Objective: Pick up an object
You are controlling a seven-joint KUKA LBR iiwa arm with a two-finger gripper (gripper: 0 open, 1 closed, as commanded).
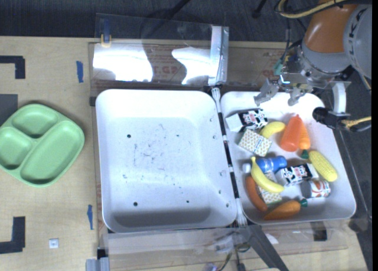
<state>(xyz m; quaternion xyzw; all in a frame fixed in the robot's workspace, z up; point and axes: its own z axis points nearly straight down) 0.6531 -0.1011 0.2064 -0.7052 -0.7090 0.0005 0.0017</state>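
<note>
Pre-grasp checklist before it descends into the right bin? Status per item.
1. Gripper open: ok, fingers spread, nothing between them.
2. Gripper above the right bin: ok, at its far edge.
3. Targets available: ok, orange pepper, corn cob, banana among the pile.
4. Target isolated: not ok, items lie packed and overlapping.
5. Gripper aligned over one item: not ok, it is beyond the pile.
6. Height above objects: cannot tell.

Toys (283,163) lie in the right bin (345,205); left bin (159,152) beside it; plate (38,144) farther left.
</note>
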